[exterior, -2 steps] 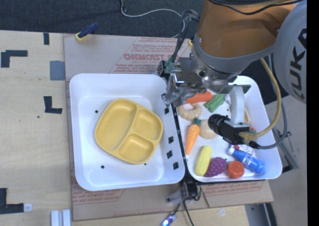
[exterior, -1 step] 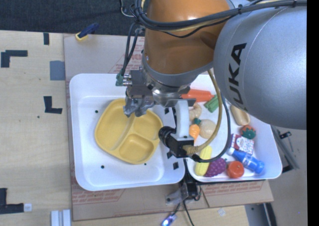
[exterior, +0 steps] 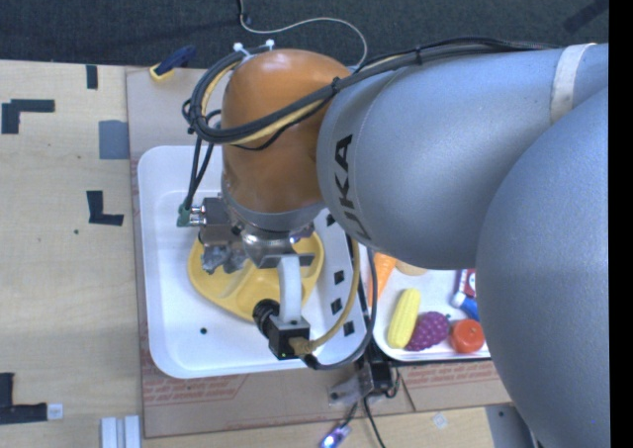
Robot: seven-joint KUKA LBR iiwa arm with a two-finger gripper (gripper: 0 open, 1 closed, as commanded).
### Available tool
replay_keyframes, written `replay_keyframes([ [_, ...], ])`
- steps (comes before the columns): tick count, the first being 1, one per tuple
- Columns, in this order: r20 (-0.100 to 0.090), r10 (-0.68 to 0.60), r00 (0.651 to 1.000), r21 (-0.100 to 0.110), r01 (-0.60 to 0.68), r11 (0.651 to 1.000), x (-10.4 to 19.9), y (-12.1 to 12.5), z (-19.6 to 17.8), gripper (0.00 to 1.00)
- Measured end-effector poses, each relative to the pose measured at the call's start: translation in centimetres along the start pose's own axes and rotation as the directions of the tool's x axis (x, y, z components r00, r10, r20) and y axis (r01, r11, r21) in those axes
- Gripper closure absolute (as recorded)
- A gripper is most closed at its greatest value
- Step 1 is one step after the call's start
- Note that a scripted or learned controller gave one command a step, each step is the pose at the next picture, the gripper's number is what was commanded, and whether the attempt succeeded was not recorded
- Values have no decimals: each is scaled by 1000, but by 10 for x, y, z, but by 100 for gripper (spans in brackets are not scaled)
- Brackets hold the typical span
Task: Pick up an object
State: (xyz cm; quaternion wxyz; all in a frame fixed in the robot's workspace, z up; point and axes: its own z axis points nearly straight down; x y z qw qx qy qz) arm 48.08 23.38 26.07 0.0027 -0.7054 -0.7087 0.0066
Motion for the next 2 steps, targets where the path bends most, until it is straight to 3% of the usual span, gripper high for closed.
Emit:
replay_keyframes([
  [1,0,5,1000,-1,-5,1000,-11,2,142,100],
  [2,-9,5,1000,-27,-5,1000,-25,65,1,100],
])
